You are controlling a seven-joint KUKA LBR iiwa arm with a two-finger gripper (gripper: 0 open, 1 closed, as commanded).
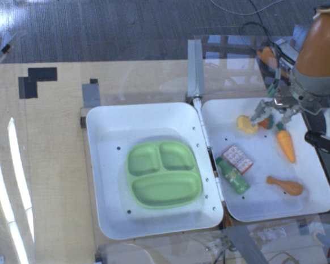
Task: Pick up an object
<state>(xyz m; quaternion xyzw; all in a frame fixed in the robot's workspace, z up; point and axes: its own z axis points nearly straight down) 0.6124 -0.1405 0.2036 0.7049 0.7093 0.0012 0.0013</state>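
Note:
The right bin (324, 201) holds several small objects: a yellow piece (245, 124), an orange carrot (285, 145), a pink-and-red box (237, 159), a green bottle (234, 178) and a brown drumstick-shaped piece (285, 185). My gripper (273, 114) hangs over the back of this bin, its fingers spread open. It is just right of the yellow piece and above the carrot's top. A small orange-red item (265, 124) lies under the fingers; I cannot tell whether they touch it.
The left bin (112, 218) holds a green divided plate (163, 174). A metal divider (209, 153) separates the bins. Cables and brackets lie behind the right bin. The arm's orange band (317, 48) looms at the far right.

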